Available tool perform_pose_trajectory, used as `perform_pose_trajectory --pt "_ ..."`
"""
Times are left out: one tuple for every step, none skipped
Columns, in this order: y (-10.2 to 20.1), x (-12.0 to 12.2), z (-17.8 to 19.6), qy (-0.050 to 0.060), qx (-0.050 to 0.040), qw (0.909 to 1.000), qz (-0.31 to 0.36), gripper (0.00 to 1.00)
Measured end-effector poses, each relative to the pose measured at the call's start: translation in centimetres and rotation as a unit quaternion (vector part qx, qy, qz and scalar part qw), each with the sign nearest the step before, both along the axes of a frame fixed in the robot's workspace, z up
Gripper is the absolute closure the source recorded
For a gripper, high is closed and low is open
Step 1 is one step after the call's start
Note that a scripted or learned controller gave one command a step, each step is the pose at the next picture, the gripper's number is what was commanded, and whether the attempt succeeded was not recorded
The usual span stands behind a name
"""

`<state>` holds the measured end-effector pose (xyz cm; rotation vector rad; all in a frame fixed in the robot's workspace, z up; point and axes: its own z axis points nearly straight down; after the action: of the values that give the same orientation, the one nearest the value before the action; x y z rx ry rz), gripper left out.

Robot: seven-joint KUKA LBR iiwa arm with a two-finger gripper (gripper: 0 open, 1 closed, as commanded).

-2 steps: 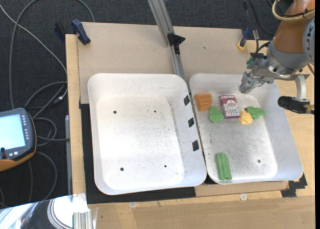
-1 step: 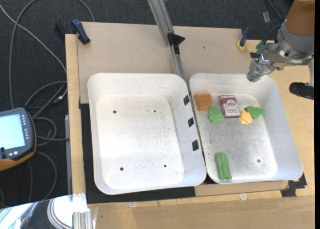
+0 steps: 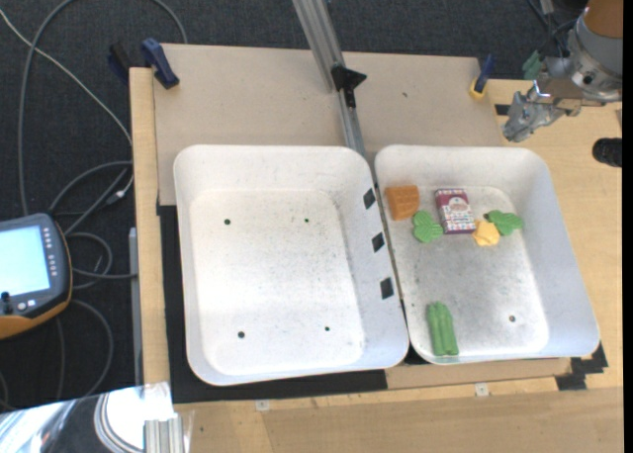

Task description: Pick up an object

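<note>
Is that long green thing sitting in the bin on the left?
No, the long green piece lies near the front edge of the right bin, next to the left bin.

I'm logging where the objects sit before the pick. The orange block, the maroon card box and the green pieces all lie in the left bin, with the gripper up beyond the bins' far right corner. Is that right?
Not quite: the camera view shows the orange block, the maroon card box and the green pieces in the right bin, not the left. The gripper is beyond the far right corner, as you say.
</note>
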<state>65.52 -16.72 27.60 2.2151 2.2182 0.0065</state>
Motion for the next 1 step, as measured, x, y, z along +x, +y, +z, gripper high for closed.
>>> perform_pose_trajectory --pt "4.80 -0.47 0.24 0.005 0.0020 1.0000 0.002 1.00"
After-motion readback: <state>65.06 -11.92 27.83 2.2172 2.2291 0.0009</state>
